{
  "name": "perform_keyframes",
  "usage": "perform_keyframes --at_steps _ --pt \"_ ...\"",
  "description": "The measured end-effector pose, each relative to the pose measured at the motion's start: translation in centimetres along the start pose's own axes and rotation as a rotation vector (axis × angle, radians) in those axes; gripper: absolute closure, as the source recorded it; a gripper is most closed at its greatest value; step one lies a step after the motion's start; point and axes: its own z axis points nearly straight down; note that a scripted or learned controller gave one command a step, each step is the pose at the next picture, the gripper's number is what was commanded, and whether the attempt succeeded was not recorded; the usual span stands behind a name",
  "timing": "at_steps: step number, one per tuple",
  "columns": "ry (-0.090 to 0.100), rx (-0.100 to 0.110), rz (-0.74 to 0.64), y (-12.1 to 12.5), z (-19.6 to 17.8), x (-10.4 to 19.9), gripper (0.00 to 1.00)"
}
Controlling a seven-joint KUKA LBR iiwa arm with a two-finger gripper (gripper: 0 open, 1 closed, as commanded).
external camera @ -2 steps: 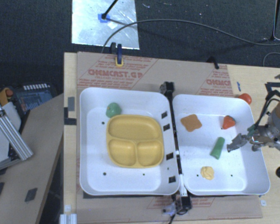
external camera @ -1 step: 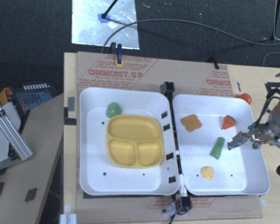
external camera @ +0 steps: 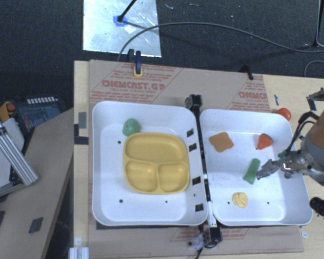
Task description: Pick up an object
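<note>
Hand (external camera: 268, 170), grip state unclear, hovers beside green piece (external camera: 251, 171) near right bin's (external camera: 294, 210) edge.

A yellow plate (external camera: 155, 163) and a green ball (external camera: 131, 126) are seen in the white left bin (external camera: 105, 151). Orange, red, green and yellow bits are seen at right.

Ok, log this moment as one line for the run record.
arm: over right white bin | gripper: beside green oblong piece, nothing seen held | yellow divided tray: left bin | pick: not yet done
</note>
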Motion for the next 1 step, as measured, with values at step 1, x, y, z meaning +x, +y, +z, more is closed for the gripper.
perform_keyframes --at_steps 1 --pt "0.001 0.003 0.000 0.12 6.22 0.30 0.00"
